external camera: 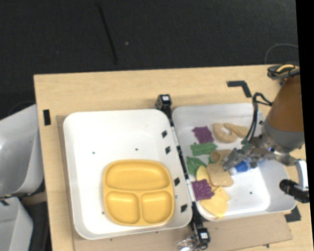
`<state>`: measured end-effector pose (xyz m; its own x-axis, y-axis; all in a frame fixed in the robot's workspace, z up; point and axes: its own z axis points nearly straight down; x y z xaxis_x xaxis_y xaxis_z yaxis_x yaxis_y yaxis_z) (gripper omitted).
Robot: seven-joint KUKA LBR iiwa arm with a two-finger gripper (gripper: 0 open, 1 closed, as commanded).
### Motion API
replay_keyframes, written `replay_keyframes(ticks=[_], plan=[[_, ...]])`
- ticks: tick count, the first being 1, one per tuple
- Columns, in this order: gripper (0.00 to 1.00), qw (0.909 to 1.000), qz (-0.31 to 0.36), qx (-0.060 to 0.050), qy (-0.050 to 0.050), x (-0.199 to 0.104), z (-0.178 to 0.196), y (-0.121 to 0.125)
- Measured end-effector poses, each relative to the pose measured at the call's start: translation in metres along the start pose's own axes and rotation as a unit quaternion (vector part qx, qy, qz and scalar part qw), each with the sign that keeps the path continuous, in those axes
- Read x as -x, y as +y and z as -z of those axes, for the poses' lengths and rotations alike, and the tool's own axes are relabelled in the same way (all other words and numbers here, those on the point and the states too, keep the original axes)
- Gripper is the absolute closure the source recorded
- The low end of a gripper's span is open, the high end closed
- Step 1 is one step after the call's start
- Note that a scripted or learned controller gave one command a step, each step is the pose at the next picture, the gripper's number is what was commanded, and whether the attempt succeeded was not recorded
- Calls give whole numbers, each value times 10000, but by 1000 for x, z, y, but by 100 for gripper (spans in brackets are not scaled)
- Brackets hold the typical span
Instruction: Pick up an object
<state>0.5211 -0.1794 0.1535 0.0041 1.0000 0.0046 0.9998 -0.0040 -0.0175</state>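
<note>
Nearest the camera, along the front of the right bin (259,209), lies a yellow wedge-shaped piece (215,204), and just behind it a purple piece (201,189) close to the wall between the two bins. A step further back sits a tan, bread-like slab (219,175), touching a small pale yellow piece (202,173) on its left. The pincer (235,159) is down among this clutter, right at the slab's far edge — but whether it is open or closed, or has anything between its tips, I cannot tell; the dark metal blurs into the pieces below. A blue thing (241,167) shows just beside it, too small to name.

Further back are a green piece (200,148), another purple piece (202,133) and a pale, curved pastry-like piece (228,131) near the far wall. The left bin (84,154) carries a yellow divided plate (138,192), well apart from the arm (286,119).

By my reading, the step in hand is the descent and grasp itself — the likely target is the tan slab or a piece hard beside it, in the middle of the right bin. The next move calls for a firm close on one piece and a straight lift; with pieces touching, a neighbour could be dragged or the flat slab could slip.
</note>
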Motion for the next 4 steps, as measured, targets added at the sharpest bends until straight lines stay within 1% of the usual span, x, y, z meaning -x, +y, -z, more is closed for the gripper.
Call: replay_keyframes(ticks=[1,2,3,4], plan=[[0,9999,60,93,-8,-82,32,-17],[100,9999,4,108,-29,-76,41,-16],[100,9999,87,133,-4,-173,121,-33],[100,9999,70,150,-9,-230,221,-35]])
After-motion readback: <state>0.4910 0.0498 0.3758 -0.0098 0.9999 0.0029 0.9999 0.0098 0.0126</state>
